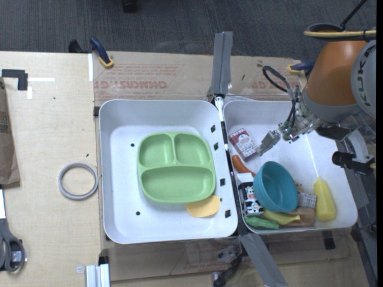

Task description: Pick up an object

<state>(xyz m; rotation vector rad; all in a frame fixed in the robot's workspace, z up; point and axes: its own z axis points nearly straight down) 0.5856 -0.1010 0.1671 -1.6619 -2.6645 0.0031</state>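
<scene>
My gripper (270, 142) hangs over the right bin (311, 154), pointing left, just right of a small red-and-white packet (243, 141). Nothing shows between its fingers. Below it a teal bowl (275, 187) lies tilted on a heap of small items. A yellow bottle-shaped toy (324, 198) lies at the bin's right side. An orange piece (240, 164) sits by the bin's left wall. A green item (263, 222) and a yellow strip (283, 217) lie along the front wall.
The left bin (114, 160) holds a green divided plate (176, 167) with a flat yellow piece (203, 207) at its front edge. A grey ring (78, 180) lies on the bench to the left. A metal divider post (222, 64) stands between the bins.
</scene>
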